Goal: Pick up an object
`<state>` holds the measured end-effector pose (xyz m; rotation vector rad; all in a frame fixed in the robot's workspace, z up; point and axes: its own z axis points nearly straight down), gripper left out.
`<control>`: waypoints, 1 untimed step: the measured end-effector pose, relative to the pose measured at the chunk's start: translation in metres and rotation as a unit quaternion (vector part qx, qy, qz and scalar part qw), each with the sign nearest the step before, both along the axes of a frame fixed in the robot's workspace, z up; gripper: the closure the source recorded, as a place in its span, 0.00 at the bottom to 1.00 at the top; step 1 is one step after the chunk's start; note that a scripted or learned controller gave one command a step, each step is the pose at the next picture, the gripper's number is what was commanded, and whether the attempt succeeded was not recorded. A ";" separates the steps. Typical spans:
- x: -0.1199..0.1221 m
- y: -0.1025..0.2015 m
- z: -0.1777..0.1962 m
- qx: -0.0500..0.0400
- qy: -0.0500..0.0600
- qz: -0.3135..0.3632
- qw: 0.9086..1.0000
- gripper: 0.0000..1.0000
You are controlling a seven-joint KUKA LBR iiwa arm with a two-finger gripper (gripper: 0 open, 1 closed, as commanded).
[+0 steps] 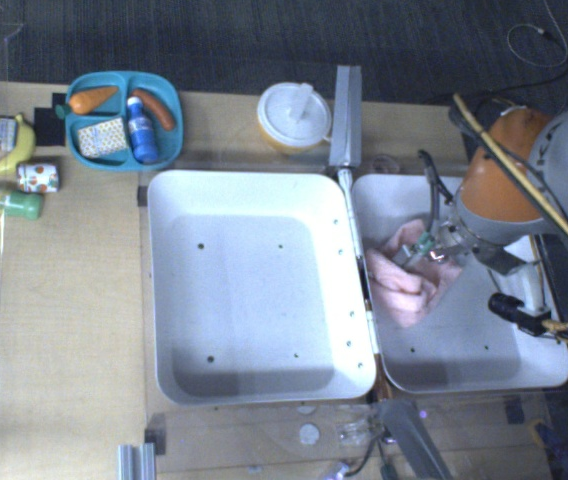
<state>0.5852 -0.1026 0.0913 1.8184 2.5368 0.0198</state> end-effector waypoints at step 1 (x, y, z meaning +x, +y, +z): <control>0.083 -0.032 -0.002 0.003 0.018 0.060 0.998 0.00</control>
